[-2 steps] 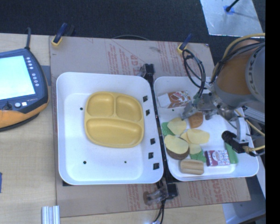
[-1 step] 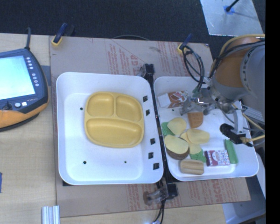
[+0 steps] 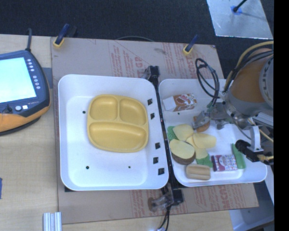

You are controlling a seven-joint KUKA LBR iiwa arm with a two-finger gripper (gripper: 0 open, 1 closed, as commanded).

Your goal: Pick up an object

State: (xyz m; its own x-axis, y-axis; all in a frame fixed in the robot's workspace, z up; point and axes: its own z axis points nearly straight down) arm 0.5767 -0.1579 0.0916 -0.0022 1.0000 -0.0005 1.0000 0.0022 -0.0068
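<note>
We saw two shallow white bins side by side on a cardboard-covered bench. The left bin (image 3: 72, 129) held a yellow divided tray (image 3: 118, 123). The right bin (image 3: 253, 177) held the objects to pick: a small red-and-white packet (image 3: 180, 101) near its far edge, a cluster of pale yellow potato-like pieces (image 3: 190, 142) toward the middle, a tan bread-like roll (image 3: 198, 172) at the near edge, and a red-labelled packet (image 3: 224, 162) just beside a green item (image 3: 239, 154). The gripper (image 3: 203, 122) hung low over the right bin, just above the yellow cluster; a brownish shape sat at its tip, but we could not tell whether the fingers were apart or closed. A teach pendant (image 3: 14, 93) lay left of the bins.
</note>
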